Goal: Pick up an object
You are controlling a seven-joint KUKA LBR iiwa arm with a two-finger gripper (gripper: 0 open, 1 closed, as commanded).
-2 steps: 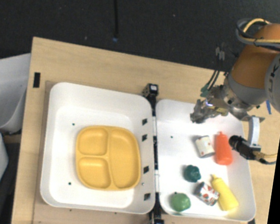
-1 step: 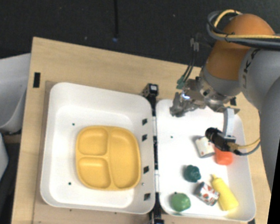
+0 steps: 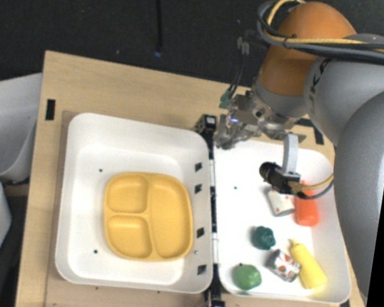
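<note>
Leftward, a yellow plate sits in the left bin. The gripper hovers at the right bin's far corner, and whether it is open or closed cannot be told. This is likely the approach. The teal object and green object lie nearer, so it must shift, then descend.

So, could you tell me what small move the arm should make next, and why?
Probably slide the gripper over the dark teal object in the right bin. The gripper hangs at that bin's far corner by the left bin, while the objects lie nearer the camera, and the teal one sits apart from its neighbours.
</note>
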